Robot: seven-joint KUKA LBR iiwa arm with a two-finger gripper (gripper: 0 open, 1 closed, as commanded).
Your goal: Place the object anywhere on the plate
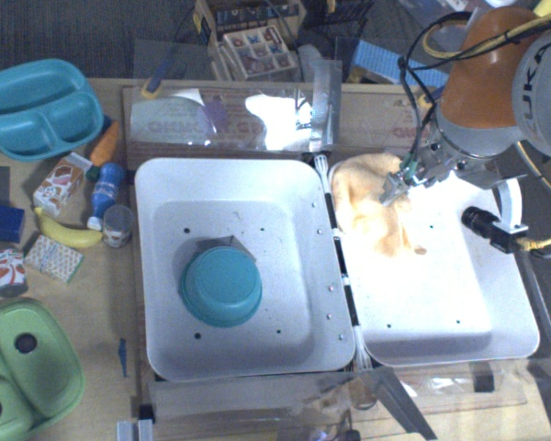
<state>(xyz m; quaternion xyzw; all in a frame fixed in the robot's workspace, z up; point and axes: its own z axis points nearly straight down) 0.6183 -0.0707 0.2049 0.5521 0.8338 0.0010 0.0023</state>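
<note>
Over the right bin, the gripper hangs at the upper left corner, its tip touching a crumpled yellow cloth lying against the bin's left wall; whether its fingers are apart or closed cannot be told. A teal plate, turned like a bowl, sits centrally in the left bin, well apart from the cloth.

A pale yellow cloth lies crumpled in the right bin, bunched toward the bin's eleven o'clock corner, with a thinner fold trailing down toward the bin's middle. The blue plate, round and raised like an upturned dish, sits in the left bin, just toward seven o'clock of its centre.
</note>
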